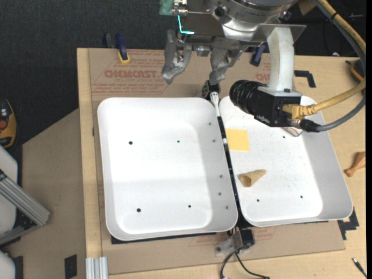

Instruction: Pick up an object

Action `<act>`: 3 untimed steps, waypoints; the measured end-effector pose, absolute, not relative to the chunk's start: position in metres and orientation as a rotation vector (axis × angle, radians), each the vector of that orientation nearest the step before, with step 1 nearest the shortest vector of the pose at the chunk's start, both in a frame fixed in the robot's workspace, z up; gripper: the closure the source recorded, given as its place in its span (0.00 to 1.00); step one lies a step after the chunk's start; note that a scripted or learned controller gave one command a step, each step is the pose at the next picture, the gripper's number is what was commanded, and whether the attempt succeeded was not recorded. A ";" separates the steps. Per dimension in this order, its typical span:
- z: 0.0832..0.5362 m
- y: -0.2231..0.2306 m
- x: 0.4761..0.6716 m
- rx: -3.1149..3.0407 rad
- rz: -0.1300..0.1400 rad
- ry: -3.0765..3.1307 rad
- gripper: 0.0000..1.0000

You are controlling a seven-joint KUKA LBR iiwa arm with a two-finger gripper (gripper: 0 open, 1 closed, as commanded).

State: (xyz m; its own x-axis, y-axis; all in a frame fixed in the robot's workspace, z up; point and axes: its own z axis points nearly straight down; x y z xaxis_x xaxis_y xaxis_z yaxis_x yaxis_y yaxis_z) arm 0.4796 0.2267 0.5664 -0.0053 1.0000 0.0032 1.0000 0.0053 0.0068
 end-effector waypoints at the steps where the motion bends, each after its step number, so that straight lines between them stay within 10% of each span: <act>1: 0.577 0.227 0.480 2.211 0.017 2.226 1.00; 2: 0.577 0.227 0.480 2.212 0.015 2.226 0.00; 3: 0.588 0.228 0.480 2.210 0.021 2.226 1.00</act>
